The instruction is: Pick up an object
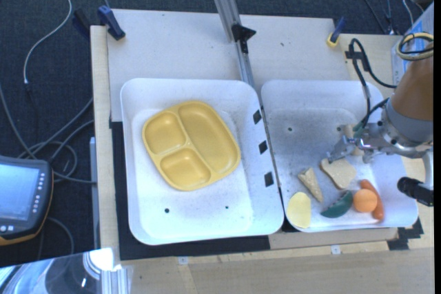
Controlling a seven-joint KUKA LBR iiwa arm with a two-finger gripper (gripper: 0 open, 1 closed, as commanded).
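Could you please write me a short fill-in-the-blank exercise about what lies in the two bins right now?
1. The yellow divided plate lies in the ____ bin of the camera view.
2. That plate has ____ compartments.
3. The gripper hangs over the ____ bin, near the bread slice.
4. The round orange fruit sits near that bin's ____ corner in the view.

Missing words: left; three; right; lower right

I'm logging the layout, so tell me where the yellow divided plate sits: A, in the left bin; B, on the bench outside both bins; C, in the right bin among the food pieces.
A: the yellow divided plate lies inside the left bin, apart from the food pieces.
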